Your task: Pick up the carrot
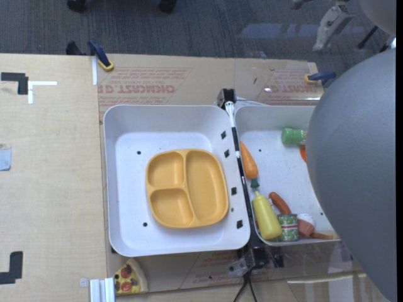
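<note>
Plainly, tapered glossy orange carrot [249,160] along the smooth white right bin's [277,115] left wall; pincer state indiscernible.

1. The cardboard sheet [165,83] lying under the two white bins carries red printing along its strip just beyond the far rim of the left bin [113,168]; the letters sit upside down and mirrored from here, and I can't make out a sure word
2. More faint red print shows on the same cardboard near the front rim of the left bin, too small to read
3. The small can [288,227] in the right bin, well to the right of the left bin, has a green and red label, but its lettering is too small to read
</note>
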Controlling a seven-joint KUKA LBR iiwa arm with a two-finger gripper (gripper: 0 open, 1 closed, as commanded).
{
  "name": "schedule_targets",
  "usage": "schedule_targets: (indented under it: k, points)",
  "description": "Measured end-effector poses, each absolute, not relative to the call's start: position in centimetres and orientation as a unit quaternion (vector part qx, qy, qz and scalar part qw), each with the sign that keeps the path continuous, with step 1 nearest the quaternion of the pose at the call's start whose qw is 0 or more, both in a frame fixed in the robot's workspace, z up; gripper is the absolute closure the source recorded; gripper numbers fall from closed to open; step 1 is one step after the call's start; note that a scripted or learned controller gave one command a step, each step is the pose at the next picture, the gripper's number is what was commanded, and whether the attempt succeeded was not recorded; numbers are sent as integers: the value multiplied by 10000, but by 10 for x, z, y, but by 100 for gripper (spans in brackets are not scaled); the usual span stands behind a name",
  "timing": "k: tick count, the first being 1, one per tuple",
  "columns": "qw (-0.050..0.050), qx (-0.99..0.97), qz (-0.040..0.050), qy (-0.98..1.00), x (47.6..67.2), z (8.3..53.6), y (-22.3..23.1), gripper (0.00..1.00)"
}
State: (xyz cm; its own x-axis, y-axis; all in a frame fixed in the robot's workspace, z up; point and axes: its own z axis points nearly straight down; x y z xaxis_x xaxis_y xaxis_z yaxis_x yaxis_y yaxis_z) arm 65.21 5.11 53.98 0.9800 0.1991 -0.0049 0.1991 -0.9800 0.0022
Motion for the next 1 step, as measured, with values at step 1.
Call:
schedule_targets:
  k: [1]
  points:
    - [31, 9949, -35, 1011, 653, 547, 51, 100]
